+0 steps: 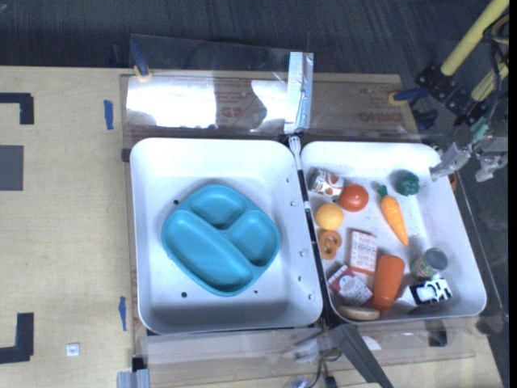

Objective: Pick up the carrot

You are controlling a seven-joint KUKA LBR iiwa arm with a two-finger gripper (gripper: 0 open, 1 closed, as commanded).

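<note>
Nearest the lens, along the right bin's (472, 241) front wall, lie a pale banana-like piece (359, 313), a tall orange-red bottle (388, 280) and a small black-and-white toy (429, 291), all well in front of the carrot (393, 218). That carrot rests on the bin floor toward the back, pointed end forward, green top rearward, untouched. Just behind it sits a dark green lump (406, 183), perhaps a toy vegetable, though the view is too coarse to be sure. Left of the carrot lie a red tomato (353, 197) and, beyond that, a yellow lemon (329, 216). A red-and-white packet (363, 250) lies forward and left of the carrot. A small metal can (434, 259) stands forward and right of it. Far left of the carrot, the other bin (153, 176) holds a blue divided plate (220, 237). Behind and right of the carrot, above the bin's back right corner, hangs the gripper (468, 156); whether its jaws stand wide or narrow I cannot tell.
</note>
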